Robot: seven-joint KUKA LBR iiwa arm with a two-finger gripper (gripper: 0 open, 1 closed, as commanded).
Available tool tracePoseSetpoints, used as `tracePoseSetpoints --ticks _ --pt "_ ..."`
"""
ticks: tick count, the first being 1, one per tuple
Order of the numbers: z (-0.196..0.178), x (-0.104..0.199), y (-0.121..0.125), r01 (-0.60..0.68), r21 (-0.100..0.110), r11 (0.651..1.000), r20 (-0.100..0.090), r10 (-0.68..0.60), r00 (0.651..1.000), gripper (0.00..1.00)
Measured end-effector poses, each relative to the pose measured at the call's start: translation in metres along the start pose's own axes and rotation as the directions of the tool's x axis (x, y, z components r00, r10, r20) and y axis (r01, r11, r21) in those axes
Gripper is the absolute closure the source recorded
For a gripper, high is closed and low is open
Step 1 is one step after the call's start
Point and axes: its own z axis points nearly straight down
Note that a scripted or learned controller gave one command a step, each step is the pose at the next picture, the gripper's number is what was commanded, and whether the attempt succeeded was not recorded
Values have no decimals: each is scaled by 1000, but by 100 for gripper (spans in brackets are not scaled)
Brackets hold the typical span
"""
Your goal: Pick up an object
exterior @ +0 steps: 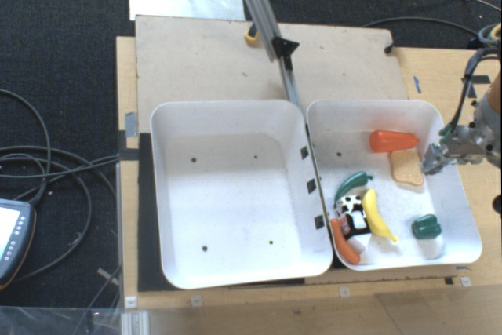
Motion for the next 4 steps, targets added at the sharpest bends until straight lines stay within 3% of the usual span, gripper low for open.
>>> tracePoseSetpoints --ticks 2,4 --pt "2 109 26 6 1 1000 -3 -6 1000 100" --pt "1 214 36 7 0 1000 -4 -7 1000 100"
